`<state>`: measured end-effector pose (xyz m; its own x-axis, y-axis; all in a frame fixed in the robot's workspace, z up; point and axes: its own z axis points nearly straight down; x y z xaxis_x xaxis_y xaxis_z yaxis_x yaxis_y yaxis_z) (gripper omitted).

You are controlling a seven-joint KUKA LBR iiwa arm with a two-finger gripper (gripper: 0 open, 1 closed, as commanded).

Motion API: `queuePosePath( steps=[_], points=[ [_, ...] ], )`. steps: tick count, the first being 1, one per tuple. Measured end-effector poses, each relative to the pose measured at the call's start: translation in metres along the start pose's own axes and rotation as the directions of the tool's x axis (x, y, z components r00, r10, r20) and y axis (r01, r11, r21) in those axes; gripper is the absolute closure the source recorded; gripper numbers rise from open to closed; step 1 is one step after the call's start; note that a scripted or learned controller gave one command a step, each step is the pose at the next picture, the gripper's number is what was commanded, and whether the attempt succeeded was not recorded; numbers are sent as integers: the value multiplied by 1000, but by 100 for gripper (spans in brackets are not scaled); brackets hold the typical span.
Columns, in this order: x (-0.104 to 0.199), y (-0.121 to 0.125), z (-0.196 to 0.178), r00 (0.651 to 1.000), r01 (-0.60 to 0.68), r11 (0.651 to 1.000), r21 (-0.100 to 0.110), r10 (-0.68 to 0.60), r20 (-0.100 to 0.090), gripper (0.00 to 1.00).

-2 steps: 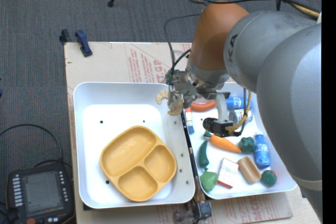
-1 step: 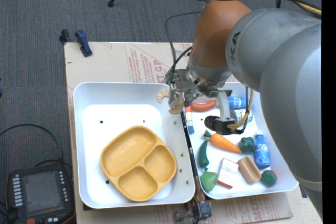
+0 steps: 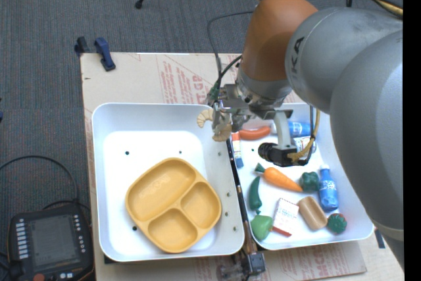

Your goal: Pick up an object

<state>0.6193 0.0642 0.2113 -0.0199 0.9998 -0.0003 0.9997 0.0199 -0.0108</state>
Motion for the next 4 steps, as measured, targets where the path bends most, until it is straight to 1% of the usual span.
queuePosePath(
  steps=[4],
  points=[
    [1,1,-35,1000,25,1000,12,-25,1,100]
  ],
)
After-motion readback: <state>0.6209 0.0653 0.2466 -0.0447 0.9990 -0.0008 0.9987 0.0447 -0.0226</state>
